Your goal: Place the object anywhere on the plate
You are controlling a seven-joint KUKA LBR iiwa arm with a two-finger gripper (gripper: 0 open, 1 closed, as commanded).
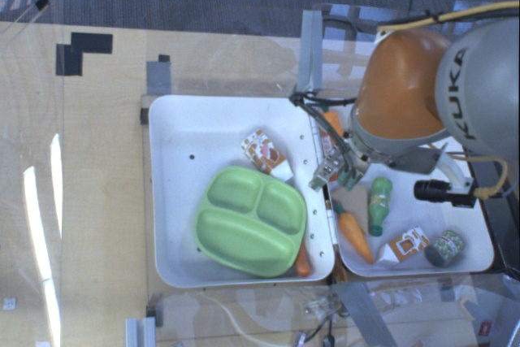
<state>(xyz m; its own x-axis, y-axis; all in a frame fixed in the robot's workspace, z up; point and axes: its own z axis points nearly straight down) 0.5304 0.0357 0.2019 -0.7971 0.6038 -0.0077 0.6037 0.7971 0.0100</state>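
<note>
Gripper (335,172) hangs over the divider btwn the two bins, fingers too small and cluttered to read; can't tell if anything's held. Green plate (250,220) lies at 8 o'clock from it, in left bin. Nearest candidate obj, a carrot (354,236), sits at 5 o'clock, long axis 11-to-5.

The counter (97,175) is light wood. Two white bins sit on it side by side: the left bin (175,175) and the right bin (479,252).
</note>
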